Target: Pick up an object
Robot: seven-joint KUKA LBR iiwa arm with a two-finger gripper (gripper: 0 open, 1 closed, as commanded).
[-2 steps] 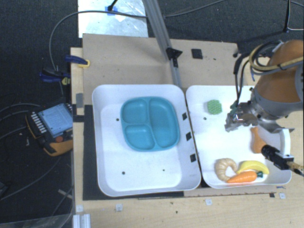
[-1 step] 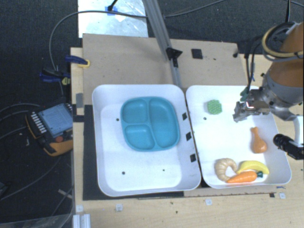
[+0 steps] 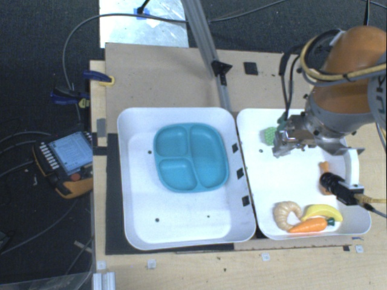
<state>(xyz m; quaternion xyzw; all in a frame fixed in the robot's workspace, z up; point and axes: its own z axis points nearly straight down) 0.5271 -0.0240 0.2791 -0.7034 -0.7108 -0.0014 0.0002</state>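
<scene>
1. Writing: a handheld controller [image 3: 65, 156] lies off the tabletop's [image 3: 157, 77] 9 o'clock edge. It has a bluish screen, and the text is too blurred to read.
2. Jaws: over the 11 o'clock quarter of the right bin [image 3: 272, 186], on the grey-and-orange arm [image 3: 344, 71] coming in from 2 o'clock. I can't tell whether they are open or closed, or whether they grip anything, because the metal is a blur from this angle.
3. A green item [image 3: 269, 135] lies on the right bin's floor at 9 o'clock of the jaws, right beside them. I can't tell if it touches them.
4. Right bin, 5 o'clock corner: a beige curled piece [image 3: 285, 212], a banana [image 3: 323, 211] and a carrot [image 3: 308, 225] lie bunched together. The carrot lies against both of the others.
5. A small orange piece [image 3: 325, 167] lies near the right bin's 3 o'clock wall, partly hidden.
6. Left bin [image 3: 139, 210]: a blue three-compartment plate [image 3: 191, 157] lies flat, a bit toward 12 o'clock from centre.
7. Blue-handled clamps [image 3: 92, 77] are on the tabletop's 10 o'clock edge. A grey pole [image 3: 202, 35] slants in from 12 o'clock.
</scene>
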